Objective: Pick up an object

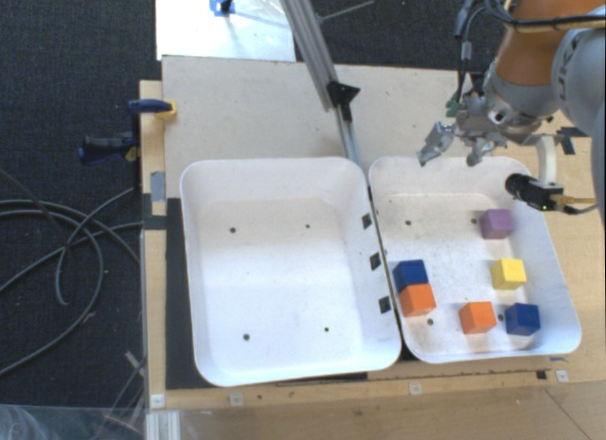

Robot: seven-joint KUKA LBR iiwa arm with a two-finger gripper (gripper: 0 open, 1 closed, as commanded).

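Note:
The right bin (445, 353) holds several small blocks: a purple one (495, 223), a yellow one (508, 272), a blue one (409, 272) resting against an orange one (417, 298), another orange one (477, 316) and a dark blue one (522, 319). My gripper (455, 148) hangs above the far edge of the right bin, well above and behind the blocks. Its fingers (434, 145) are spread apart with nothing between them.
The left bin (204, 183) sits beside the right one, its floor showing only small dark marks. A grey pole (312, 41) slants over the bench from the top. Clamps (151, 107) and cables (57, 239) lie to the left of the bench.

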